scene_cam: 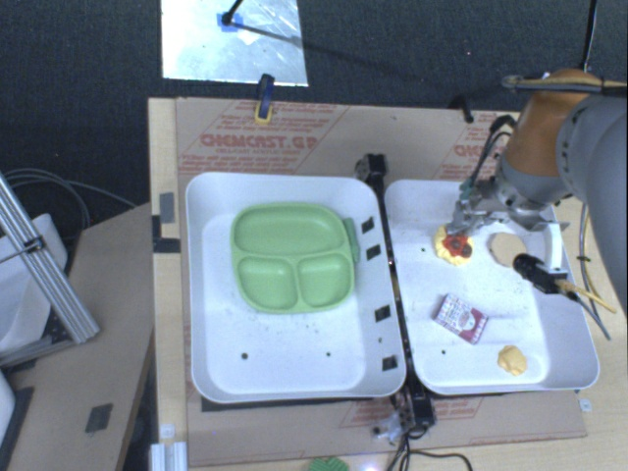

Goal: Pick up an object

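I'm watching the gripper point(459, 226) hovering low in the right bin point(551, 334), sitting right over a small red and yellow object point(454, 250) near the bin's back left corner. From this slanted view I cannot tell whether the tool is clenched, released, or touching the piece at all. I'm judging this as the grasp itself, so I'm wanting it centred over the toy before any closing and then lifted straight up, since the piece looks small and lumpy and could be squirting sideways. A pale round piece point(503, 249) is lying just beside it, so I'm keeping an eye on crowding there. A red and white packet point(459, 319) and a yellow lump point(511, 361) are lying well apart nearer the front, and a green divided tray point(292, 256) is sitting in the left bin point(211, 346).
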Controlling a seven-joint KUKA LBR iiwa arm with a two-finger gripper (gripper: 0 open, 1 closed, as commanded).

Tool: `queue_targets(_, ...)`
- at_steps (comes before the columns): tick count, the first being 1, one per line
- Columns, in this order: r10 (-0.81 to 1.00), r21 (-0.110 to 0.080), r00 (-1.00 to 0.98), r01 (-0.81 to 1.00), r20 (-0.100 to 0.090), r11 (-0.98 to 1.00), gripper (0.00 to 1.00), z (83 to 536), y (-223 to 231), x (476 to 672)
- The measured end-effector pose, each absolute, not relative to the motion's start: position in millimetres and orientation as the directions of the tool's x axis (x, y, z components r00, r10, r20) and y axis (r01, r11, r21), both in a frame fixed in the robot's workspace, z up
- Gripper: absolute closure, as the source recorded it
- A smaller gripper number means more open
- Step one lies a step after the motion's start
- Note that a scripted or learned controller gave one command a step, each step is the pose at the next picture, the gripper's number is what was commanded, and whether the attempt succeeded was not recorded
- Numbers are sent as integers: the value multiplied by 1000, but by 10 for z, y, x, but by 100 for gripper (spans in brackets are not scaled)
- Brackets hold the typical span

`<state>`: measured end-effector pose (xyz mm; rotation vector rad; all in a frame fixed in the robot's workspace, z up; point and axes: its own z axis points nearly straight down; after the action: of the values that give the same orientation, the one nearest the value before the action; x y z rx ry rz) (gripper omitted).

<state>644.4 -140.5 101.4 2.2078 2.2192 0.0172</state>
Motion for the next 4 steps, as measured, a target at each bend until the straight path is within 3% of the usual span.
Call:
queue_targets(1, 1000, 14, -6, 1000, 0, 6, 0, 1005, -1406, 6439)
queue_targets(2, 1000, 7, 1, 1000, 1, -1, 0, 869, -1835, 6482)
queue_targets(3, 1000, 15, -5, 1000, -1, 5, 100, 1018, -1817, 6512)
queue_targets(4, 1000, 13, -6, 1000, -1, 6, 0, 1009, -1816, 6507)
